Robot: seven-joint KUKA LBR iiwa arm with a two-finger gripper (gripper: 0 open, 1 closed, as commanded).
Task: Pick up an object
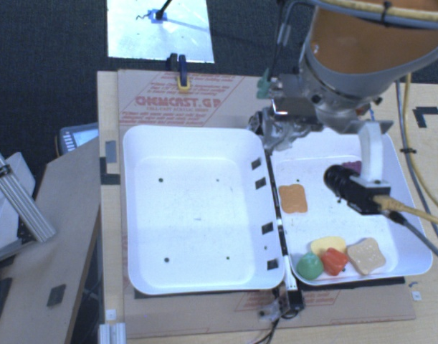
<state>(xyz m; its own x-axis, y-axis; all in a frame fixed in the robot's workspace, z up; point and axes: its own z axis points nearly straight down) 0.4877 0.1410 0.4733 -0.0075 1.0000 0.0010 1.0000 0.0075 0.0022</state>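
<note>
Claw [278,136] poised at far edge of right bin [412,253], close to the divider between bins; fingers hidden in the clutter of the wrist, so open or closed cannot be told. Nothing visibly held.

Step in hand, by judgement: approach, before any grasp. Nearest candidate: orange slab [293,198], lying flat near the divider, a little nearer than the claw. Others clustered at near edge of right bin: yellow piece [327,245], green ball [310,266], red piece [335,261], toast [367,256], touching or just beside one another. Something purple [353,167] partly hidden behind the black camera mount [348,187].

Next move likely calls for a shift nearward over the slab, then straight descent with fingers spread across its short side; thin and flat, so hard to get under.

Bins: smooth white plastic, shallow, rounded corners. Left bin [143,213] speckled with small dark dots. Toys look like matte moulded plastic; toast tan with paler crust. Cardboard sheet [175,100] beneath bins on tabletop.
</note>
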